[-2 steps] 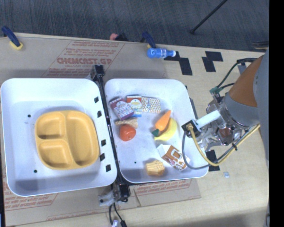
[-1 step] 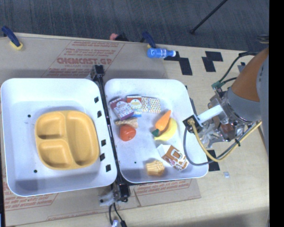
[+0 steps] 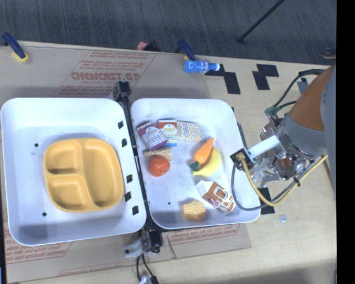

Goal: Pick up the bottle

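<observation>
Scanning from the left: a yellow tray [image 3: 83,173] fills the left bin [image 3: 12,158]; the bottle [image 3: 200,67] lies outside on the surface [image 3: 272,241]. The tool [image 3: 271,169], grip unreadable, hovers right—approach pending; next, reach back toward it.

Floor [image 3: 77,7]: dark grey ribbed carpet beyond the bench's far edge.
Bench [image 3: 296,241]: tan top, carrying a printed cardboard sheet [image 3: 106,70].
Clamps [image 3: 15,47]: blue, at the far edge.
Tape marks [image 3: 266,76]: black, near the far right corner.
Stand leg [image 3: 272,10]: dark, slanting over the carpet.
Light: even, soft.
</observation>
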You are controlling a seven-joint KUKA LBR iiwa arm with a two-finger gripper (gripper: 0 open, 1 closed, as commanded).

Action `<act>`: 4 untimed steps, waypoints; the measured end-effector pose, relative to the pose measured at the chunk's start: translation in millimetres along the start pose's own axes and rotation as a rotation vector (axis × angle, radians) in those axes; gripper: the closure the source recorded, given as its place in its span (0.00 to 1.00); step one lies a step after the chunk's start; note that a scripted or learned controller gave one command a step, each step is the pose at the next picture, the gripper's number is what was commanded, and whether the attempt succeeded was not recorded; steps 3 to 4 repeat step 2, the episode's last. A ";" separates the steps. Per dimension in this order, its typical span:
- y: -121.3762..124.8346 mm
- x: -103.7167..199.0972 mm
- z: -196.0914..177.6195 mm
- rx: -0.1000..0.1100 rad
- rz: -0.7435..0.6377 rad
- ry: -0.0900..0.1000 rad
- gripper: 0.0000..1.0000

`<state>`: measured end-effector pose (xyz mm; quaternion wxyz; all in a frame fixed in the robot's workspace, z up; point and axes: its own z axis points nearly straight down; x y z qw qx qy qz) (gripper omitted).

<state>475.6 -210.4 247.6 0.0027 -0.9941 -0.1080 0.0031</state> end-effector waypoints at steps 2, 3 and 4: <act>-106.7 23.9 -22.4 -0.001 0.002 0.001 1.00; -106.7 23.9 -22.4 -0.001 0.002 0.001 1.00; -106.7 23.9 -22.4 -0.001 0.002 0.001 1.00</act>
